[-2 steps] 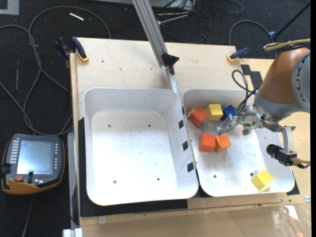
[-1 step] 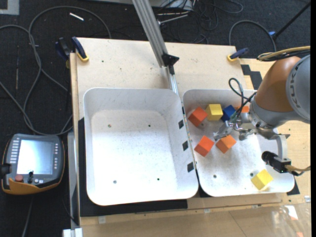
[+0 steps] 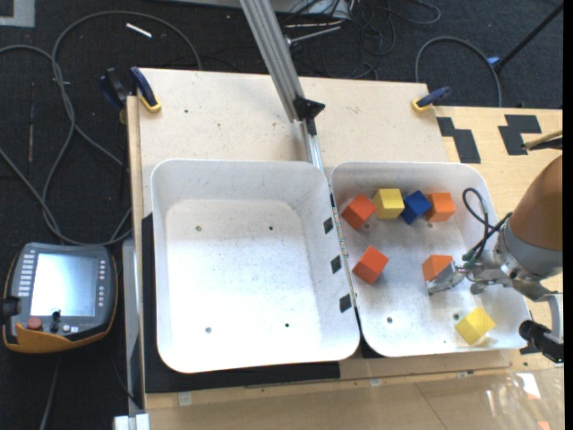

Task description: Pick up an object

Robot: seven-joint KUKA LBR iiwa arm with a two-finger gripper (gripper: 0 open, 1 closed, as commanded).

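Gripper (image 3: 445,281) positioned lower right of frame, just beside orange cube (image 3: 437,266) in right bin (image 3: 405,348); finger opening cannot be told.

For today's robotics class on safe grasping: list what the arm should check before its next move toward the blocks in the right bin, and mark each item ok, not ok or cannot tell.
1. Gripper is inside the right bin: ok.
2. A target is close: the orange block sits right at the gripper tip: ok.
3. Block already held between the fingers: cannot tell.
4. Neighbours are apart from the target: the yellow block and the second orange block lie separate: ok.
5. The row of four blocks near the far wall is out of the path: ok.
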